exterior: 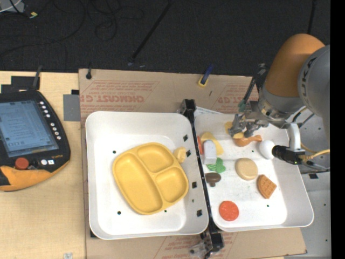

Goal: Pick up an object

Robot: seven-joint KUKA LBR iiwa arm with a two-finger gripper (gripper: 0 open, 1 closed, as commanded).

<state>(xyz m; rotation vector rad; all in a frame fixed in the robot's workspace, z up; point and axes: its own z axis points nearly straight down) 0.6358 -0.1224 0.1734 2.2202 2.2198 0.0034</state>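
down at the front edge, the red disc [229,210] sits low in the right bin [294,212], well apart from everything else in there. moving up, we've got a waffle-brown wedge [266,186] over to the right, and just beside it, up and left, a tan round cookie [247,169]. a dark brown piece [213,179] lies by the divider, touching a green leafy bit [218,167], and above that a pale tube [209,152] and a yellow piece [208,140] are bunched against a red sliver near the bin's left wall.

over in the left bin [102,144], the yellow sectioned plate [150,177] lies flat and tilted at an angle, filling most of the middle, with a small yellowish scrap [180,155] at its upper right corner.

now the arm, grey with that orange band [291,63], reaches in from the right, and the gripper [241,129] is down at the back of the right bin. right beneath it there's an orange piece [246,140], with a white egg [266,148] just to its right. are the jaws spread or pinching? i cannot tell from this angle, the tips blur into the clutter.

off on the desk [54,209], far left, a tablet controller [29,139] rests.
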